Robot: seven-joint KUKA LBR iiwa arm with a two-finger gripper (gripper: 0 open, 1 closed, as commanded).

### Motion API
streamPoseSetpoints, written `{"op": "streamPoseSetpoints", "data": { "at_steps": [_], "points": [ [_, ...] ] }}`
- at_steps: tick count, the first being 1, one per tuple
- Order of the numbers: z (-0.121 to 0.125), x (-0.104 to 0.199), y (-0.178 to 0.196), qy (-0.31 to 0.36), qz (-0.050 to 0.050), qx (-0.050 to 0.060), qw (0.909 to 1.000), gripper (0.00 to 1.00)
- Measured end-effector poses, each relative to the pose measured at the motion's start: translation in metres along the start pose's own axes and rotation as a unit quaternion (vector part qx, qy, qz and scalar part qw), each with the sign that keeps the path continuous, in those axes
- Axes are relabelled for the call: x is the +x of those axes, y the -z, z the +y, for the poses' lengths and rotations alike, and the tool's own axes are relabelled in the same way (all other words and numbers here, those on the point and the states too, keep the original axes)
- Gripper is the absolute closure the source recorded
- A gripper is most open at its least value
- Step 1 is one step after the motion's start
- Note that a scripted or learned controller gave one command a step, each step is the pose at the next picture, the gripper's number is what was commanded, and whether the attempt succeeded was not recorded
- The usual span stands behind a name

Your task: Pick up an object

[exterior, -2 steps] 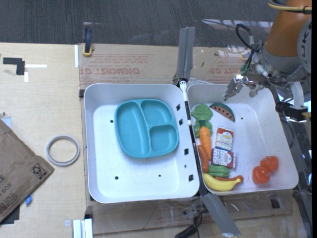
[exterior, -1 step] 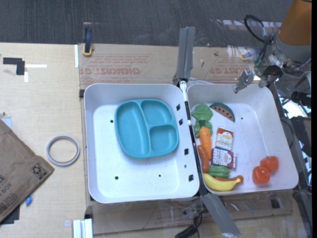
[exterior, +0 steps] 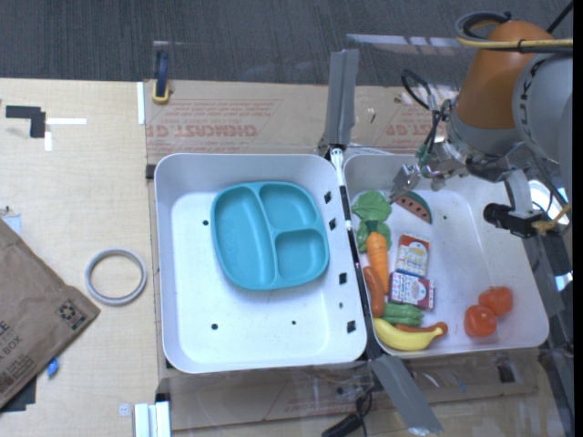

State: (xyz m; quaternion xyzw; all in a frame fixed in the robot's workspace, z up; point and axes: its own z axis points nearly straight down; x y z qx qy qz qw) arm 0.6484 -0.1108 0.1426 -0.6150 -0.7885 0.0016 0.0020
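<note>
The grey arm (exterior: 537,71) with its orange band enters from the right and bends down over the far corner of the right bin (exterior: 510,335). Its claw (exterior: 407,182) points down and to the left, low over the bin's far-left part; whether it is wide or narrow I cannot tell, and nothing is seen held in it.

Just beside the claw, on its near side, lies a watermelon slice (exterior: 418,208). A green leafy toy (exterior: 371,207) sits to the claw's left and slightly nearer the camera. Further toward the camera from the claw are a carrot (exterior: 375,260) and a small printed box (exterior: 411,271), then a green pod (exterior: 402,314) and a banana (exterior: 407,335) at the bin's near edge. 2 red tomatoes (exterior: 486,311) lie well apart from the claw, toward the bin's near-right corner.

Left of the claw, across the divider, the left bin (exterior: 182,326) holds a blue 3-section plate (exterior: 270,235). On the surface (exterior: 73,208) far to the left rests a tape ring (exterior: 116,275).
</note>
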Motion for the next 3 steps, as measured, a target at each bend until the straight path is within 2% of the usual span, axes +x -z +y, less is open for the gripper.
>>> {"op": "streamPoseSetpoints", "data": {
  "at_steps": [1,2,3],
  "points": [
    [0.012,0.002,-0.052,0.01,-0.001,-0.002,1.0,0.0],
    [0.012,0.001,-0.047,0.009,-0.001,0.0,1.0,1.0],
    [0.032,0.084,0.046,-0.013,-0.001,-0.001,0.9999,1.0]
  ]
}}
